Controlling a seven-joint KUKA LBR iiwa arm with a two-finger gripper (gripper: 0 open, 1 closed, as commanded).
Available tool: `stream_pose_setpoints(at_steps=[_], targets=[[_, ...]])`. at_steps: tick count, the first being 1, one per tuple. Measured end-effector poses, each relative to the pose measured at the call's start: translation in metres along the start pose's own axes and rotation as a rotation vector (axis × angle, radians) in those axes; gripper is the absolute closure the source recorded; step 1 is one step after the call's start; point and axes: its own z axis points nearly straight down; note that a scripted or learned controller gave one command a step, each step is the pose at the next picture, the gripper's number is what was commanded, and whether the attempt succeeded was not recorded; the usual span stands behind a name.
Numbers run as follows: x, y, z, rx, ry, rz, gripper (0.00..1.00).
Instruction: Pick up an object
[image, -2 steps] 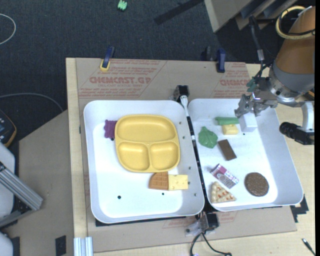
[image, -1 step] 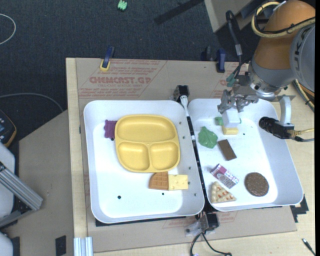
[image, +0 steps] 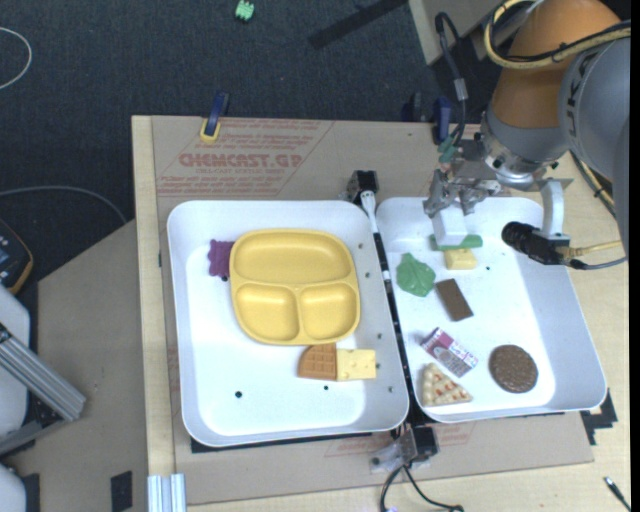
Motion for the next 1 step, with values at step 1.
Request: stream_pose_setpoints(at_steps=[1], targets=[[0.0085, 0.0025, -0.0188, -0.001, 0.001, 0.0, 1.0]])
